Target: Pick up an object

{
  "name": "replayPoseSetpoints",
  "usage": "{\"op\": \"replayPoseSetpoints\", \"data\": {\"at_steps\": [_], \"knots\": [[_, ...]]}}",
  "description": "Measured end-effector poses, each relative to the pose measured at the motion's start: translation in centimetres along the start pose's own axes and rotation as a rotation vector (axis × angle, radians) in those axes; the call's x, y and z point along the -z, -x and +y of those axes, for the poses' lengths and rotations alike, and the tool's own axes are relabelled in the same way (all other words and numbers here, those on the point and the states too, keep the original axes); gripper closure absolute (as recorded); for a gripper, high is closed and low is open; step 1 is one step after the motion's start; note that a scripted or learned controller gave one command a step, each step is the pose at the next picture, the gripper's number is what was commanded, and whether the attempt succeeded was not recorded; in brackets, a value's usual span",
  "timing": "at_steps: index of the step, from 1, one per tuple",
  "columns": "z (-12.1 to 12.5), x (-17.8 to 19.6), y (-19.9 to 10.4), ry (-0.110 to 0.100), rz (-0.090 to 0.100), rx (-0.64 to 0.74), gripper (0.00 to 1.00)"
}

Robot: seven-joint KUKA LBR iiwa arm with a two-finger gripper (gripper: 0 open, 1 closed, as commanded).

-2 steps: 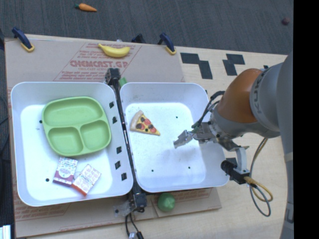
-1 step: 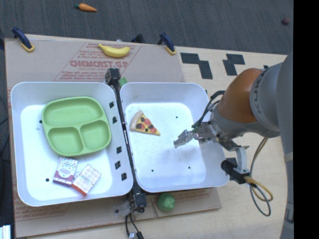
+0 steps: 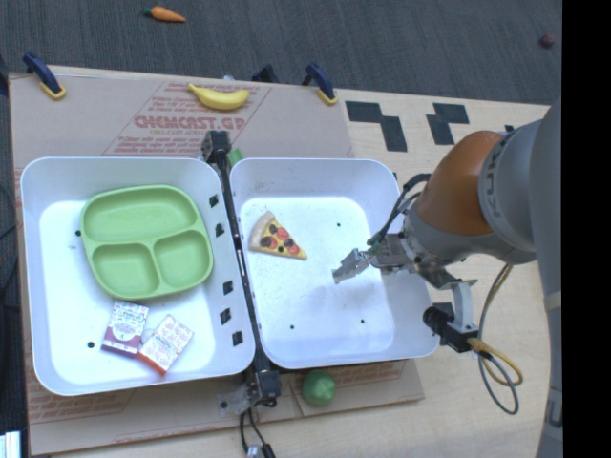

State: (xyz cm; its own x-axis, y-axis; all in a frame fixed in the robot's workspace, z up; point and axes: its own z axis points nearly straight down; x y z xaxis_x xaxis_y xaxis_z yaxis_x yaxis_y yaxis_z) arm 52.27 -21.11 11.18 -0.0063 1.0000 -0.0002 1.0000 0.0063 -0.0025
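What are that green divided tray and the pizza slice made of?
The green divided tray looks like moulded plastic: one even colour, rounded compartments, soft matte sheen. The pizza slice seems a toy, probably plastic or rubber, with flat painted-looking toppings; the exact material is hard to tell.

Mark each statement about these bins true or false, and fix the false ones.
1. The pizza slice lies in the right bin. True.
2. The green tray sits in the right bin. False: it is in the left bin.
3. The banana lies outside both bins. True.
4. The pincer holds the pizza slice. False: it is apart from the slice.
5. Two small packets lie in the left bin. True.
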Motion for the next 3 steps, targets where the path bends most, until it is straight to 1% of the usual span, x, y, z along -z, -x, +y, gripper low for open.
{"op": "replayPoseSetpoints", "data": {"at_steps": [1, 2, 3], "knots": [[13.1, -2.0, 0.0, 0.001, 0.001, -0.002, 0.00], [13.2, -0.9, -0.1, 0.001, 0.002, 0.004, 1.00], [13.2, -0.9, -0.1, 0.001, 0.002, 0.005, 0.00]]}}
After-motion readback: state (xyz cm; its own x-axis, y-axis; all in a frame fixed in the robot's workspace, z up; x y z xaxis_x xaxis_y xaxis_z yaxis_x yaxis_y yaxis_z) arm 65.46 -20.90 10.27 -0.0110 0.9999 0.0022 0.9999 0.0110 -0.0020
